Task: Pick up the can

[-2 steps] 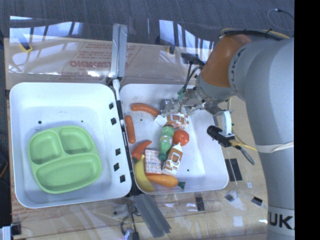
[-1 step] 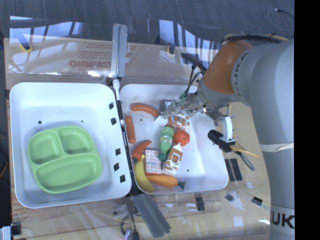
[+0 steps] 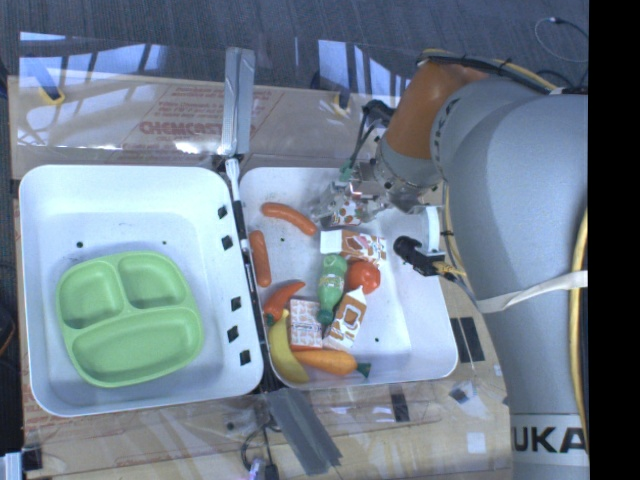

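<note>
The can (image 3: 343, 204) lies tilted near the right bin's (image 3: 425, 353) far edge, beneath the gripper (image 3: 362, 193), whose grip state cannot be told; it should close squarely across the can's sides

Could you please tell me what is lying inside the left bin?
A green divided plate lies in the left bin, toward its near side. What the plate covers beneath it cannot be seen.

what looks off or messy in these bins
Nothing is spilled or broken. The right bin is crowded: toy foods lie heaped, a banana and carrot overlapping small cartons. The green tray sits square in the left bin.
</note>
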You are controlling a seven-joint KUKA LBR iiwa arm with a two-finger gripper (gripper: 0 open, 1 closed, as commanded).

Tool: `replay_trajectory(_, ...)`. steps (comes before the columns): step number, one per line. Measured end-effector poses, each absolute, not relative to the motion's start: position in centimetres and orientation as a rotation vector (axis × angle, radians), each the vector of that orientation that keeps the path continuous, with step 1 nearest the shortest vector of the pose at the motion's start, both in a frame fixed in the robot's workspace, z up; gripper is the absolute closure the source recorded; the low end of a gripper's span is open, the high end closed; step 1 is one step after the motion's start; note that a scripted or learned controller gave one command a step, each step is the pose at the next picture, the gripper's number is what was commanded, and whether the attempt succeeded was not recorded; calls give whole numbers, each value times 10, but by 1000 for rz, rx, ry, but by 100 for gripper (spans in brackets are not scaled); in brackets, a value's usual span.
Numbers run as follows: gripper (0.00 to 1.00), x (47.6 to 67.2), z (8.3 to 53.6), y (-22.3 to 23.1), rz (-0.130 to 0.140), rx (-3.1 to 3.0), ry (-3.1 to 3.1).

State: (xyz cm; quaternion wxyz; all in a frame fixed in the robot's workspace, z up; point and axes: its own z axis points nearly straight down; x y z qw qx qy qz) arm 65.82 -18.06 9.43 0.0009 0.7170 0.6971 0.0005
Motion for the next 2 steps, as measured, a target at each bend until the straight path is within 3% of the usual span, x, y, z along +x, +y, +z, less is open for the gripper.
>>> replay_trajectory(1,100,659,105,-179,2,2243,2197)
replay_trajectory(2,100,657,205,-122,0,2323,2115)
